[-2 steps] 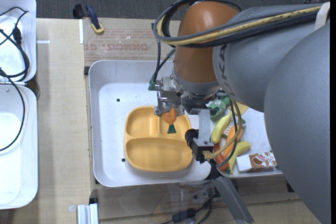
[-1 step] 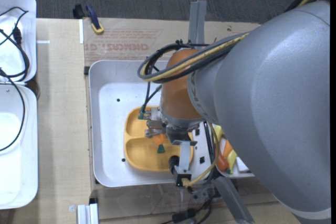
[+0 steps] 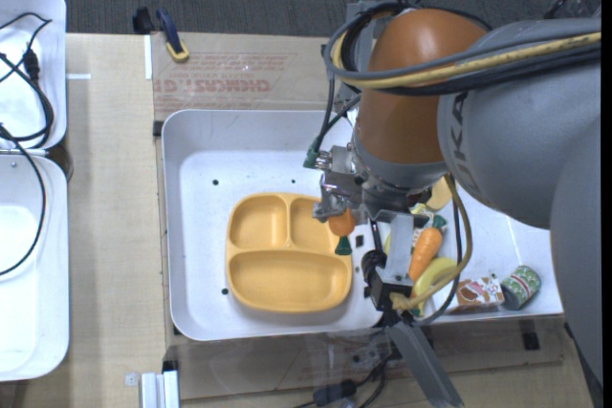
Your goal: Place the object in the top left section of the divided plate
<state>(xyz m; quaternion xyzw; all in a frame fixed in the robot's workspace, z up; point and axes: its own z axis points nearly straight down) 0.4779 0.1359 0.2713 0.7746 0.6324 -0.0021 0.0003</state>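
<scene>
The gripper (image 3: 337, 205) hangs at the right edge of the yellow divided plate (image 3: 287, 253), over the plate's upper right section, with the arm's bulky orange band (image 3: 421, 86) and grey body (image 3: 535, 110) looming above it from the right. A small orange object (image 3: 340, 225) sits directly beneath the fingers, at the plate's right rim; whether the fingers are closed on it or merely poised over it cannot be told from this angle, since the wrist hides much of them. The plate lies in the middle of the white bin (image 3: 191, 205), its large section toward the bin's near edge and its two smaller sections toward the far side. The top left section shows bare yellow. To the right of the plate, partly under the arm, a toy carrot (image 3: 425, 249) lies touching a yellow banana (image 3: 430, 282). Further right, along the near wall, rest a small printed box (image 3: 478, 291) and a green can (image 3: 521, 287) on its side. A second white bin (image 3: 29, 205) stands at the left, with black cables (image 3: 24, 81) looping across it. A blue-and-yellow clamp (image 3: 170, 35) rests at the far edge of the bench.
</scene>
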